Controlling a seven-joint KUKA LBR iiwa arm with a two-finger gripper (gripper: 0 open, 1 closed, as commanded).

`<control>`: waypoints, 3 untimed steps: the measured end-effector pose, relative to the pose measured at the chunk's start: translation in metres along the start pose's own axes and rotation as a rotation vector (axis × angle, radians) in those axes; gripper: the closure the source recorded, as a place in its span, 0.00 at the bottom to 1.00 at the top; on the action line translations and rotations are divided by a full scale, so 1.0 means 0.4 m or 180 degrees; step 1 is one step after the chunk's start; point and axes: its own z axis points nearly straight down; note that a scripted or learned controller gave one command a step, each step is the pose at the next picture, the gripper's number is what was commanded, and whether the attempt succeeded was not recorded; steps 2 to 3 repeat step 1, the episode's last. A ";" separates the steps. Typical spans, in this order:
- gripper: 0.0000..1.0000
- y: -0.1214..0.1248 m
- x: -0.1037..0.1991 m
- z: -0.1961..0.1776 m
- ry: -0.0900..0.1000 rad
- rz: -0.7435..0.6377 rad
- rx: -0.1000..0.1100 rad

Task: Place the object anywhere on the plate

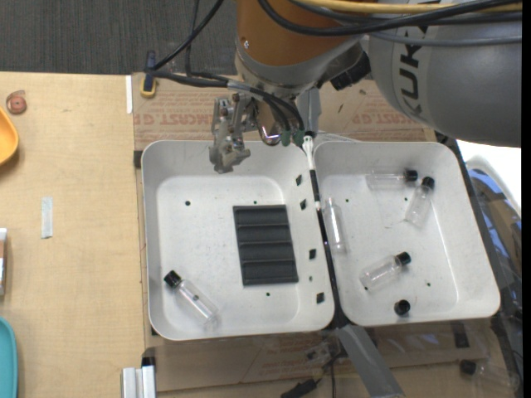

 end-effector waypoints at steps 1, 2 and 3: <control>1.00 0.021 0.125 -0.057 0.0013 -0.1338 -0.0005; 1.00 0.021 0.125 -0.057 0.0013 -0.1338 -0.0005; 1.00 0.021 0.125 -0.057 0.0013 -0.1338 -0.0005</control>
